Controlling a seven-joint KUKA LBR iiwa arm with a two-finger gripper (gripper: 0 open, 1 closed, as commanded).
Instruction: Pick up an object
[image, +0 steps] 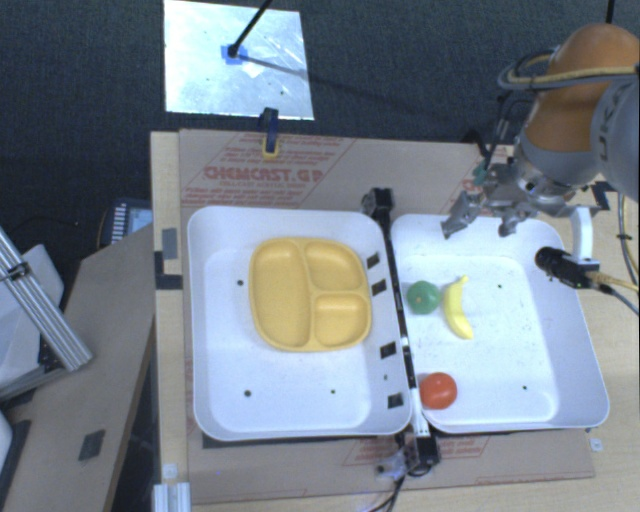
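In the right bin (545, 345) lie a green round fruit (423, 296), a yellow banana (458, 308) just to its right, and an orange-red round fruit (438, 390) near the bin's front left corner. My gripper (483, 222) hangs over the back edge of the right bin, well behind the fruits. Its two fingers are spread apart, open, with nothing between them. The grey arm with the orange band (590, 60) comes in from the upper right.
The left bin (215, 330) holds a yellow divided plate (308, 294). A black divider with clips (392, 300) runs between the bins. A black fitting with a cable (568, 267) sits at the right bin's right rim. A shiny sheet (238, 58) lies behind the bench.
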